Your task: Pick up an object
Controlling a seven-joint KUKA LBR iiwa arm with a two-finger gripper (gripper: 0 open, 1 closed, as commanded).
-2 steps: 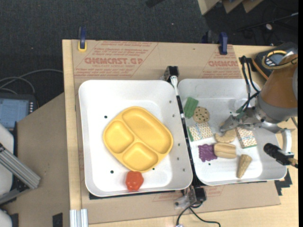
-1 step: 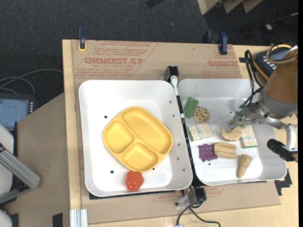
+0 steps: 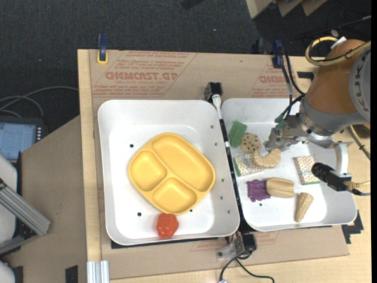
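**Camera view: gripper low over the middle of the right bin**

Grey arm (image 3: 330, 81) with its orange band in from the right edge, bent down over the right bin (image 3: 336, 217). Gripper (image 3: 275, 146) low near the middle of that bin, a little toward the far edge. Sits just above a beige curved piece (image 3: 270, 160) and just right of a round speckled cookie (image 3: 250, 141). Cannot tell how wide the gripper stands, nor whether it has hold of anything: too small and dark at this slant.

Beige curved piece flat on the bin floor, its left end touching or overlapping a patterned card (image 3: 244, 166).

Elsewhere in the right bin:
- green block (image 3: 237, 132) by the left wall, toward the far left corner
- purple cluster (image 3: 257, 190) by the left wall, nearer the near edge
- tan bread roll (image 3: 280, 187) just right of the purple cluster, touching it or very nearly
- cone (image 3: 303, 206) toward the near right corner, narrow end pointing at the near edge
- second, smaller patterned card (image 3: 304, 168) right of the middle, apart from the gripper

Left bin (image 3: 112, 128):
- yellow divided plate (image 3: 171, 173) in the middle, three compartments, set at a slant to the walls
- red round thing (image 3: 166, 224) close to the near edge, just beside the plate's near rim
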